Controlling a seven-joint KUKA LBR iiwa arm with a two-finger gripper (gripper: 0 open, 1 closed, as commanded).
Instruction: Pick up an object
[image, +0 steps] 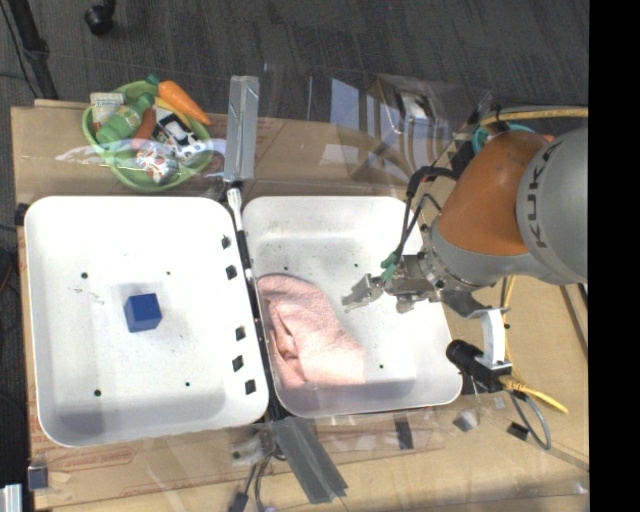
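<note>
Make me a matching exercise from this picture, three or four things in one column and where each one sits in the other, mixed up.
Things:
1. blue cube
2. pink cloth
3. green bowl
4. gripper

Places:
A. on the bench beyond the left bin
B. in the left bin
C. over the right bin, beside the cloth's right edge
D. lying in the right bin, by its left wall

Pairs: 1-B, 2-D, 3-A, 4-C

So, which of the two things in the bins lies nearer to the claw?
The pink cloth in the right bin, just left of the claw. The blue cube sits far off in the left bin.
</note>
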